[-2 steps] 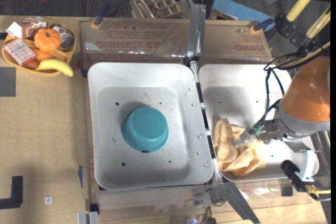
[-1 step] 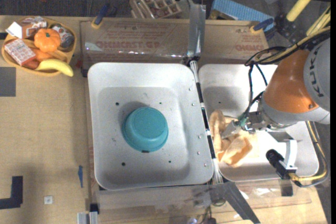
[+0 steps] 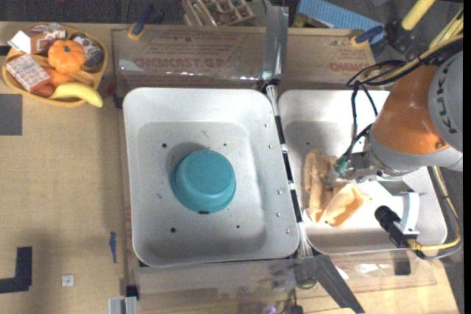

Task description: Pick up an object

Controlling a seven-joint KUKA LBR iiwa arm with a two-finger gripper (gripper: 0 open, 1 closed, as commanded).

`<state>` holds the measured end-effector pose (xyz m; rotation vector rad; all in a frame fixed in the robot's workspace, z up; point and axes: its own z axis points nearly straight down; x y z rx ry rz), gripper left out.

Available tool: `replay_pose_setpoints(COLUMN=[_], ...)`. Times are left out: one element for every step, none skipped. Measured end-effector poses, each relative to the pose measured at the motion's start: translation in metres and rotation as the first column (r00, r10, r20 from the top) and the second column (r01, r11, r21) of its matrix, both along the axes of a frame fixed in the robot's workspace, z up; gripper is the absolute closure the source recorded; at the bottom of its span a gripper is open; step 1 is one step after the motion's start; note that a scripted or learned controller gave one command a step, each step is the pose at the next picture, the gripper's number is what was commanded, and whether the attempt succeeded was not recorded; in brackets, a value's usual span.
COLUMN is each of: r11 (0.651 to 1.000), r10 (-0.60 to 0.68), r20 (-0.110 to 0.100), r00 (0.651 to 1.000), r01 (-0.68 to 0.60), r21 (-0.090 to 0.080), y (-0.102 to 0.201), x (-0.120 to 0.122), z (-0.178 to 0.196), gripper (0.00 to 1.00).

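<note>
An upturned teal bowl [image 3: 204,181] sits in the middle of the left bin [image 3: 147,121]. In the right bin [image 3: 316,110], near its left wall, lies a long tan bread-like piece [image 3: 316,184] with an orange-tan wedge [image 3: 347,206] beside it. My gripper [image 3: 347,170] is down in the right bin, right over these two pieces, touching or nearly touching them. The wrist body hides the fingertips.
A clear panel and cardboard wall [image 3: 199,59] stand behind both bins. A yellow dish of toy food [image 3: 51,66] with a banana and an orange pumpkin rests at the bench's far left. Black cables [image 3: 360,95] loop over the right bin's back.
</note>
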<state>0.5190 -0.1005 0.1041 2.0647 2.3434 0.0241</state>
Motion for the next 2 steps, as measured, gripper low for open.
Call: replay_pose_setpoints(r11=[0.996, 1.0], r10=[0.086, -0.025], r20=[0.007, -0.024], r00=[0.996, 0.999], r01=[-0.086, 0.025], r21=[-0.007, 0.0], y=[0.003, 0.048], x=[-0.019, -0.009], z=[-0.008, 0.125], gripper=[1.0, 1.0])
